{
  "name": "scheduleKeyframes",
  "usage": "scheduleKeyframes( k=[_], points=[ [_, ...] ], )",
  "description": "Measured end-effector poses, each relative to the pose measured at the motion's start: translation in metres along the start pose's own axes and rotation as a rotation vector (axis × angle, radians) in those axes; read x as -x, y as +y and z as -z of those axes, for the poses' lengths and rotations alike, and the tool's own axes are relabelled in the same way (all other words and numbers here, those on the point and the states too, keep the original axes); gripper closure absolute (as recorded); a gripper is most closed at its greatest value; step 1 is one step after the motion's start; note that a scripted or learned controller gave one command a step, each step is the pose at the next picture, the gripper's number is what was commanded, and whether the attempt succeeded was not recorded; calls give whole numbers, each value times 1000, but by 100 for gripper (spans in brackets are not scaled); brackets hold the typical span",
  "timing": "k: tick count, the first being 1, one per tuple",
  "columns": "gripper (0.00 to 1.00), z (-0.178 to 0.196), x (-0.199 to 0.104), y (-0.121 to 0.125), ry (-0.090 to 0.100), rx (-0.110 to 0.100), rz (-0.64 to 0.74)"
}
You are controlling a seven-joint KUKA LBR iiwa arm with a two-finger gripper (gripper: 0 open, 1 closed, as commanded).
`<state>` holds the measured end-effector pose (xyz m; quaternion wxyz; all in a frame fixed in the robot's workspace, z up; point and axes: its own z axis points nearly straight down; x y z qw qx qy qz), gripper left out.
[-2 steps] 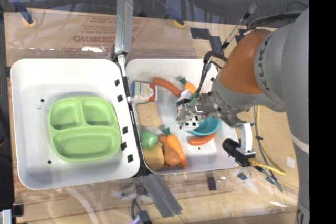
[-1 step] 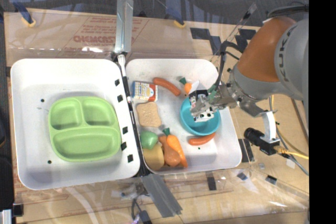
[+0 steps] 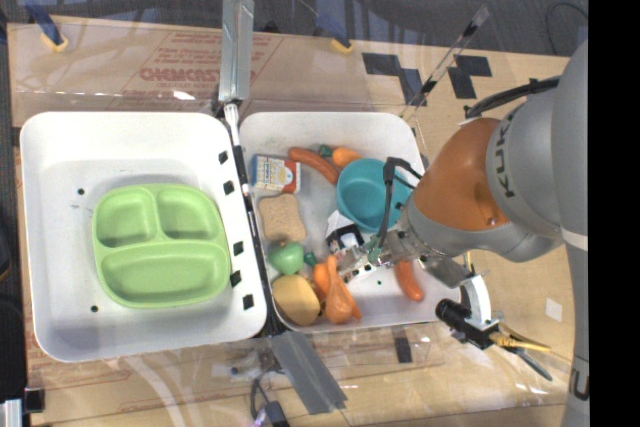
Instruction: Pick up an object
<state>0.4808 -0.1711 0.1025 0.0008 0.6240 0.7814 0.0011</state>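
The right bin [image 3: 300, 130] holds a teal cup [image 3: 366, 195], a red sausage [image 3: 315, 164], a small carton [image 3: 273, 175], a slice of bread [image 3: 281, 220], a green apple [image 3: 287, 258], a yellow potato-like piece [image 3: 295, 300], orange carrots [image 3: 335, 290] and a red-orange piece [image 3: 410, 280]. My gripper [image 3: 352, 255] is low in this bin, between the cup and the carrots, near a small black and white item. The arm's wrist hides how the fingers stand.
In the left bin [image 3: 60, 150] lies a green divided plate [image 3: 160, 245]. A metal divider bar [image 3: 236, 45] rises between the bins. The grey arm with its orange band [image 3: 465, 180] covers the right bin's right side.
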Motion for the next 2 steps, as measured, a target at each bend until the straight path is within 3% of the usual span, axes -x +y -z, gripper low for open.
scheduleKeyframes(
  k=[1,2],
  points=[
    [100,-8,-33,71,0,4,-250],
    [100,91,-82,151,1,0,-436]
  ],
)
